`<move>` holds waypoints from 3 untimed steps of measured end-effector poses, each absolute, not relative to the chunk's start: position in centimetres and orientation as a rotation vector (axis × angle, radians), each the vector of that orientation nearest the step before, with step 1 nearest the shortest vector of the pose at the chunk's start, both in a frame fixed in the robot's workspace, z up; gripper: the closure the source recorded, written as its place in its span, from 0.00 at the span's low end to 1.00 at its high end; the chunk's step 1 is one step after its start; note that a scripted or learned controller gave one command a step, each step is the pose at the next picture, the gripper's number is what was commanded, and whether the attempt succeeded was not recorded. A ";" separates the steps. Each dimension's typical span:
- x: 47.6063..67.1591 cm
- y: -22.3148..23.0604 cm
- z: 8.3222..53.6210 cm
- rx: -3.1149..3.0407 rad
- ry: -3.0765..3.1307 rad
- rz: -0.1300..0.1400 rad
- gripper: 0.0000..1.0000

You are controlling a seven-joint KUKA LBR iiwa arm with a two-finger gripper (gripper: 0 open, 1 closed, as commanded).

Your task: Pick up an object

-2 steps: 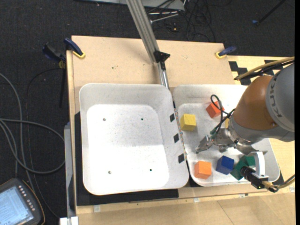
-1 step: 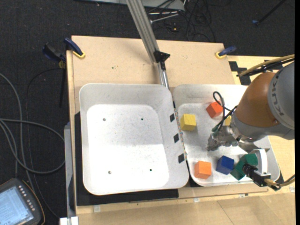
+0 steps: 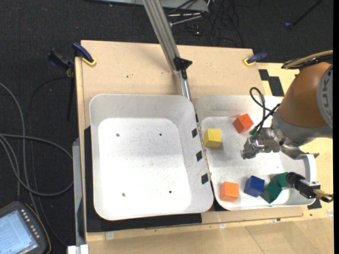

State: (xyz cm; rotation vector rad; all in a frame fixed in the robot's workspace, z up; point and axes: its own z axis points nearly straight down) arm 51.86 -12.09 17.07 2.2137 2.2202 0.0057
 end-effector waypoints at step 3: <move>55.5 -2.9 22.8 2.212 2.230 0.005 1.00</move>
